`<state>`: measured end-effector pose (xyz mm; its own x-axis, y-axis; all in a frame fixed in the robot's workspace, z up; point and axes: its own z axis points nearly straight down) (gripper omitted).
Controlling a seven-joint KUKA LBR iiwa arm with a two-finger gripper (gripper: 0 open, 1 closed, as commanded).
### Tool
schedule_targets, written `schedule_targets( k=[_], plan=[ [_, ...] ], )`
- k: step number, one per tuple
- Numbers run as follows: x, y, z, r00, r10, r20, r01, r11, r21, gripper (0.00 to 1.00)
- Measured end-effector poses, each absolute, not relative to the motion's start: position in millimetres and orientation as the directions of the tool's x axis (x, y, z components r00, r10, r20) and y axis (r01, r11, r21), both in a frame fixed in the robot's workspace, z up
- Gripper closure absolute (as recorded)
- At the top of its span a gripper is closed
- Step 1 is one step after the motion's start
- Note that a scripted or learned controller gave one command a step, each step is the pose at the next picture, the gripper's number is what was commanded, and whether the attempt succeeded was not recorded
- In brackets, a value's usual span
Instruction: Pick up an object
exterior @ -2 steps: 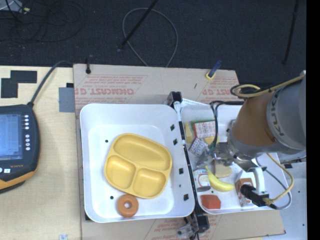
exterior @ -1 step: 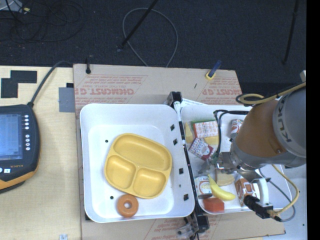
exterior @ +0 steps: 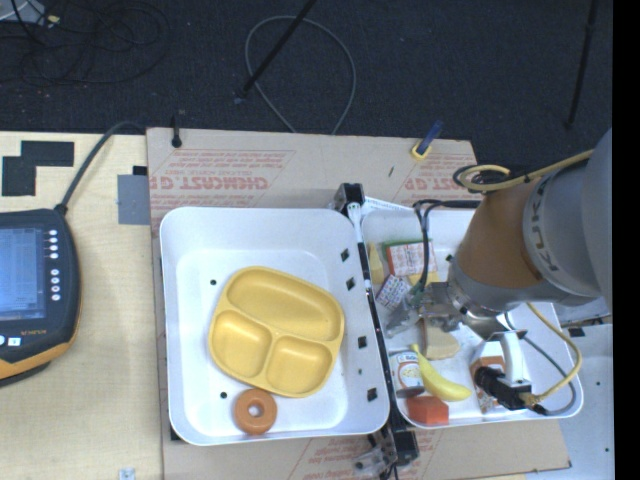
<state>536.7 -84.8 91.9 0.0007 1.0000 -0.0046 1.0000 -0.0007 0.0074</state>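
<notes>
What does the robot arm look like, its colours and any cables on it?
The arm is a thick, rounded grey cylinder with a wide orange band above the wrist. Thin yellow and black cables loop around it. The gripper below is darker grey metal.

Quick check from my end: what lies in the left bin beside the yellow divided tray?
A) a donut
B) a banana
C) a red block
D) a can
A: a brown donut lies just below the yellow divided tray in the left bin.
</notes>
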Motion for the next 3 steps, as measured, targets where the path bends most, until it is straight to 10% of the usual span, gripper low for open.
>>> schedule_targets(
  k=[1, 3],
  plan=[
    [639.4, -93, 88, -0.003, 1.0, -0.002, 1.0, 0.003, 0.005, 0.0],
    [573.3, -141, 88, 0.002, 1.0, 0.001, 1.0, -0.002, -0.003, 0.0]
  ],
)
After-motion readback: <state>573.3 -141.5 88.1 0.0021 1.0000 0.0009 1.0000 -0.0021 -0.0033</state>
